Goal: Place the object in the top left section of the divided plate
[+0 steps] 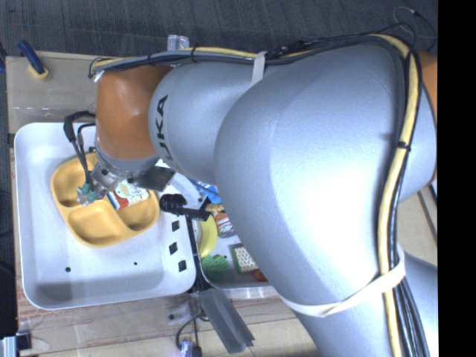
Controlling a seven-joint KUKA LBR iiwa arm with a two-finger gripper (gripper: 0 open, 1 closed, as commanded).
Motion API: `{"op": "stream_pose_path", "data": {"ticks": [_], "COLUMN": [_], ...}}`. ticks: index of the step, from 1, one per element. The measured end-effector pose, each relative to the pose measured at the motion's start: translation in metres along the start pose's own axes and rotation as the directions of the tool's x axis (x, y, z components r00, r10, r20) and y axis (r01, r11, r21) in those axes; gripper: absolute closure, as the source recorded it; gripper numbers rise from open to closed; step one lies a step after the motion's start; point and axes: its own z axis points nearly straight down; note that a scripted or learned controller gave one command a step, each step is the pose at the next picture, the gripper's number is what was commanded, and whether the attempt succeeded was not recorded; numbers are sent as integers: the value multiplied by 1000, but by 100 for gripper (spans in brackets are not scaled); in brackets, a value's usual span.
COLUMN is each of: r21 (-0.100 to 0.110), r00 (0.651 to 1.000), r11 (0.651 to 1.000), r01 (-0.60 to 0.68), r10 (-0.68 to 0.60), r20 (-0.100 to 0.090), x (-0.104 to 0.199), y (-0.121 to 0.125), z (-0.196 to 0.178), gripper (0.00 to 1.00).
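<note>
so, far left: a blue-handled clip point(31, 58) on the bare tabletop point(59, 76), well apart from the work.

left white bin point(44, 274) holds the yellow divided plate point(100, 225) in its upper half. plate has three sections as seen here: one at upper left, one at the bottom, one at the right. plate's upper rim is hidden under the orange band point(126, 114) of the arm.

tool point(95, 188) sits over the plate, roughly above the ridge where the sections meet, leaning toward the upper-left section. at its tip there is a small greenish-grey bit point(88, 193), just over the lower edge of that section; too small to tell whether that is the object or part of the tool. cannot tell how the tool stands, gripping or not.

just right of the tool, a small white packet with red and blue print point(132, 193) lies at the plate's right section, partly under the wrist. if this is the object, it lies right of the target and the move must carry it leftward and up. i judge it undecided which it is.

further right: the second bin point(223, 288), mostly under the grey arm point(320, 169), with a yellow banana-like piece point(210, 236) and a green item point(217, 262) in it.
</note>
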Motion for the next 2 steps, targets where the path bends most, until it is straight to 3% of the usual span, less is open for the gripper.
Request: {"op": "stream_pose_path", "data": {"ticks": [1, 2], "r21": [1, -2], "r00": [978, 994], "r11": [978, 994], "r01": [-207, -112], "r10": [207, 112], "r20": [-1, 1], "x": [6, 24], "y": [-56, -55], "z": [-46, -85], "gripper": [100, 100]}}
